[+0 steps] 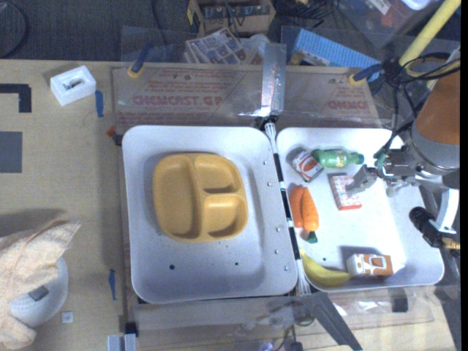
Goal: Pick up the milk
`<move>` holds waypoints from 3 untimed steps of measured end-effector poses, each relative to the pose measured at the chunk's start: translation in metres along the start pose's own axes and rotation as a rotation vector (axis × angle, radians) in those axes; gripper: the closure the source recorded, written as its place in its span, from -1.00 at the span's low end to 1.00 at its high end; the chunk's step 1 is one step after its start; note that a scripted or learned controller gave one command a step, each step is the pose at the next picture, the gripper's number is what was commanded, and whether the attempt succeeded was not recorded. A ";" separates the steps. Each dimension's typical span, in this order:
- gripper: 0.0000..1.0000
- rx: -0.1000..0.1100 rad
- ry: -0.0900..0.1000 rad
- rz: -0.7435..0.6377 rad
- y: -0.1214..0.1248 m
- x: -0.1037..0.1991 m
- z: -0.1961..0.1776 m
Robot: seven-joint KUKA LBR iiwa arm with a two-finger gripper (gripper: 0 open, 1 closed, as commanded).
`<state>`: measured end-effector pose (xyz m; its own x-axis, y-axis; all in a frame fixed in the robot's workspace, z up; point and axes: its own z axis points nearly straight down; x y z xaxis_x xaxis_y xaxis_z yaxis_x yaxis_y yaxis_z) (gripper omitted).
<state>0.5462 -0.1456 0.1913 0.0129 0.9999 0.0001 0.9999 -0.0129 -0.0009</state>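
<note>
1. Two white bins sit side by side on the surface (58,167); the right bin (409,218) is my landmark for everything below.
2. Near that bin's front edge lies the milk (370,265), a small carton with an orange and white face, flat on its side.
3. Touching the milk on its left is a banana (324,271), curled along the bin's front left corner.
4. Along the bin's left wall rests a carrot (305,208), green end pointing to the front.
5. Toward the bin's back are a green bottle (336,158) on its side and a small red and white can (307,165) beside it.
6. Near the bin's middle lies a flat red and white packet (344,193).
7. Over the bin's right half hangs the hand (360,181), just beside the packet and well apart from the milk; whether it is spread or closed I cannot tell.
8. Left of the right bin, the other bin (139,269) holds a yellow divided tray (199,196).
</note>
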 end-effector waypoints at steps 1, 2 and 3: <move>-1.00 -0.005 -0.002 -0.181 0.094 0.014 0.051; -1.00 -0.005 -0.002 -0.306 0.107 0.030 0.077; -1.00 -0.007 -0.004 -0.484 0.047 -0.028 0.104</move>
<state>0.5930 -0.1743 0.0874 -0.4542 0.8909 -0.0046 0.8909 0.4543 0.0047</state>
